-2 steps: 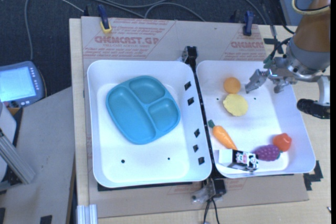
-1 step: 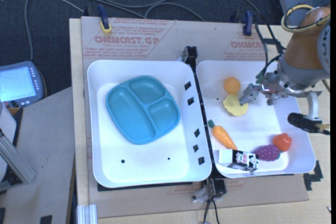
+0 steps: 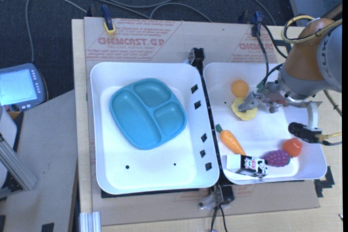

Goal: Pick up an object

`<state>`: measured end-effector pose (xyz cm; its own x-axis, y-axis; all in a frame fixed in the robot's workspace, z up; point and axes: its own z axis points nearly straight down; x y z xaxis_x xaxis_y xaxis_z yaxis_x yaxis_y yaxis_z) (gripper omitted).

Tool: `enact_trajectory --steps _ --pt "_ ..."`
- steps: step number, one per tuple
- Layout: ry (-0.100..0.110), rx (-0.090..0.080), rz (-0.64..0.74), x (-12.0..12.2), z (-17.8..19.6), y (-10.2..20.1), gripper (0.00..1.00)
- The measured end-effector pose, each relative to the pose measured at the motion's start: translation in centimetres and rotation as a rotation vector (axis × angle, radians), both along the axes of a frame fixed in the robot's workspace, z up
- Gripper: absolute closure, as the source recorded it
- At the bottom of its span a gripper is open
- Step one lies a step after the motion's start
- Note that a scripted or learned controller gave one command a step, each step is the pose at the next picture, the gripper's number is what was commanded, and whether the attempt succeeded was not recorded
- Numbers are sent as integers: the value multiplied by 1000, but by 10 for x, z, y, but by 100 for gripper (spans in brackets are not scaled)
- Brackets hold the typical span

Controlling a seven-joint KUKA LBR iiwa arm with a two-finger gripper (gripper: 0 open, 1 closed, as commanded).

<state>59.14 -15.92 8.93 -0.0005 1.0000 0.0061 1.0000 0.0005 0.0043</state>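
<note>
arm point(image 3: 312, 60): reaches in from right, bent downward
end effector point(image 3: 251, 101): low, pointing left

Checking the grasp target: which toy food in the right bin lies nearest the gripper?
The yellow piece, right beside the gripper; the orange ball lies slightly farther.

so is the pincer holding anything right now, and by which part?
Cannot be told. The pincer sits low in the right bin, right over the yellow object beside the orange ball, but the view does not show anything gripped.
</note>
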Motion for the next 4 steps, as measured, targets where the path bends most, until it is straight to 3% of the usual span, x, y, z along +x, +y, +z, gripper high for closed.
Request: enact_trajectory --steps 1,3,4 --pt "-12 -4 1 3 15 0 100" --pt "-3 -8 1 13 132 -4 100" --pt "3 -7 1 14 128 -3 100"
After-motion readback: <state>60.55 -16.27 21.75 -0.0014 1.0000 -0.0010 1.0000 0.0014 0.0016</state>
